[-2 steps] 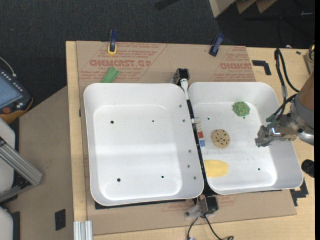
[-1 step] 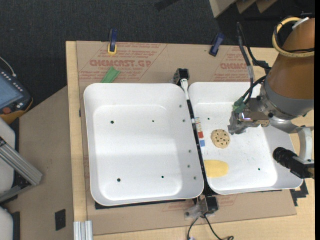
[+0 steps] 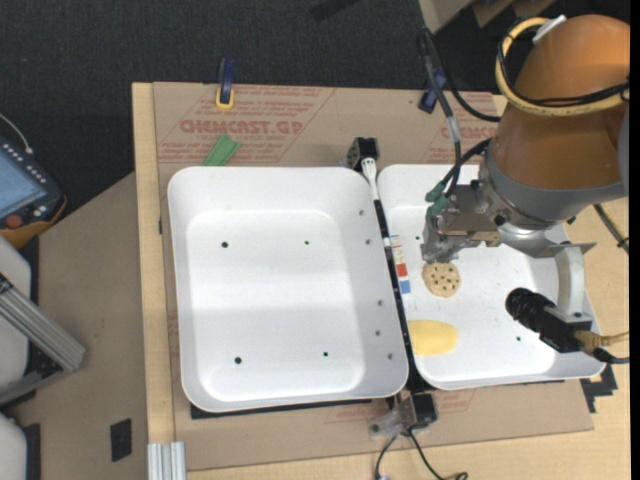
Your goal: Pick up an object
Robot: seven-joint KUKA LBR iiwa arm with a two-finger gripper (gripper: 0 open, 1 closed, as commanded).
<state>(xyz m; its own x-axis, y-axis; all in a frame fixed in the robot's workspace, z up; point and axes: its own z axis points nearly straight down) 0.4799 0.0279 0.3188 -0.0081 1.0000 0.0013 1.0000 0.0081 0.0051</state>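
Observation:
Two objects lie in the right bin [image 3: 500, 368]. A round tan cookie-like disc with dark specks [image 3: 442, 280] rests near the bin's left side. A pale yellow oval piece [image 3: 433, 338] sits closer to the front. My gripper [image 3: 438, 256] hangs straight over the speckled disc, its tip at the disc's upper edge. I cannot tell whether it touches the disc. The grey and orange arm [image 3: 560, 118] covers the back right part of that bin.
The left bin [image 3: 200, 268] shows bare white floor. A thin white strip with red and blue marks [image 3: 401, 268] runs along the wall between the bins. A green scrap [image 3: 222, 150] lies on the cardboard behind the left bin.

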